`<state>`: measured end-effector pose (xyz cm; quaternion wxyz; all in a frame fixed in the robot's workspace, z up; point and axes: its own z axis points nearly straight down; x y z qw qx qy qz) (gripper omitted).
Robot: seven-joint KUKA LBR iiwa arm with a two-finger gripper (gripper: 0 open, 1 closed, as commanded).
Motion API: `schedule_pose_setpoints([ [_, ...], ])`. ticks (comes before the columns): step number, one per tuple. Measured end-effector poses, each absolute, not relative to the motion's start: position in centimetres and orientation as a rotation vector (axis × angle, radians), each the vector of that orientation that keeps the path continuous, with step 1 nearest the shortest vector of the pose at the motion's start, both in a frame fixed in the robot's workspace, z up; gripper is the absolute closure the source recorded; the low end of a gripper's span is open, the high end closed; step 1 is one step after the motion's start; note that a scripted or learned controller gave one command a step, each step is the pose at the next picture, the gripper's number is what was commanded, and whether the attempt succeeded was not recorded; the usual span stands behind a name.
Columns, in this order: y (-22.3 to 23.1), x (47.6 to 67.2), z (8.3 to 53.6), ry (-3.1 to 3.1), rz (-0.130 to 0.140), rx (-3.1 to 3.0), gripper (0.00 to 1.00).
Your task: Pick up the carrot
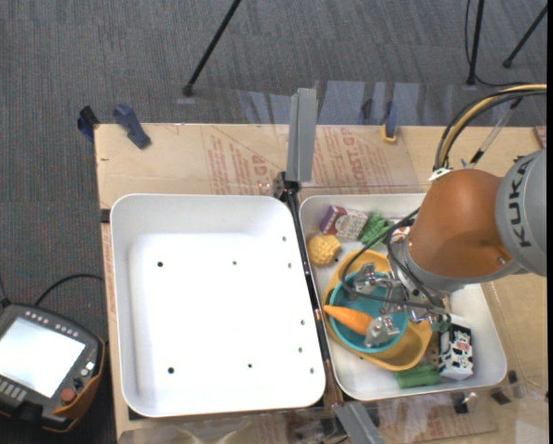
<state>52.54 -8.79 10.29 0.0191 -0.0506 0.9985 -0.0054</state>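
Observation:
The carrot (348, 318) is orange and tapered. It lies in the right bin (490, 340) across the left rim of a teal bowl (358, 336), which sits in a yellow dish (408, 352). My gripper (376, 305) hangs over the teal bowl, just right of the carrot. Its two metal fingers (386, 327) stand apart, so it is open with nothing between them. The carrot's thick end lies close to the lower finger. The orange wrist band (457, 229) hides part of the bin behind it.
The right bin also holds a yellow knobbly toy (324, 248), a purple item (332, 217), a green piece (376, 228), a cow-patterned carton (457, 351) and a green strip (417, 376). The left bin (212, 303) lies across a thin divider.

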Motion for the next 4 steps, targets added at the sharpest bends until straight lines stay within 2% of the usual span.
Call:
schedule_pose_setpoints([
  [1, -9.6, 61.4, 10.1, 3.135, 0.025, -0.146, 0.0],
  [2, -8.6, 57.3, 10.2, 3.107, -0.006, 0.006, 0.0],
  [3, -9.2, 49.7, 10.3, 3.096, -0.02, -0.072, 0.0],
  [4, -9.1, 49.7, 10.3, 3.095, -0.024, -0.1, 0.0],
])
